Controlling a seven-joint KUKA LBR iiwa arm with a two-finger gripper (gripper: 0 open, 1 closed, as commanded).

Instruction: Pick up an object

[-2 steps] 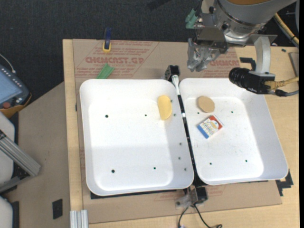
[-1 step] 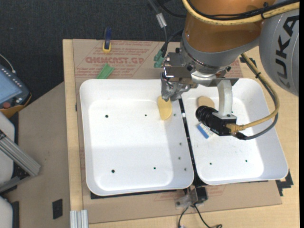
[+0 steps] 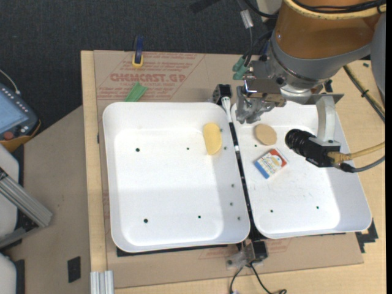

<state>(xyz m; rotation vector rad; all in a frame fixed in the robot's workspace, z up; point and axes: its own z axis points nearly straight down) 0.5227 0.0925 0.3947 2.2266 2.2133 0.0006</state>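
Objects on offer number three, and I place them all against the black divider (image 3: 236, 158) where the two white bins (image 3: 122, 182) meet. Just left of it, near its far end, lies a pale yellow banana-like piece (image 3: 212, 139); just right of it lie a round tan cookie-shaped disc (image 3: 266, 134) and, nearer me, a small blue-and-white packet (image 3: 270, 163). The gripper (image 3: 251, 110) hangs over the far end of that divider, close beside the disc; whether it is released or clenched I cannot tell. The disc looks light and stiff, probably best pinched across its edges. The packet sits flat, likely slick and harder to get under.
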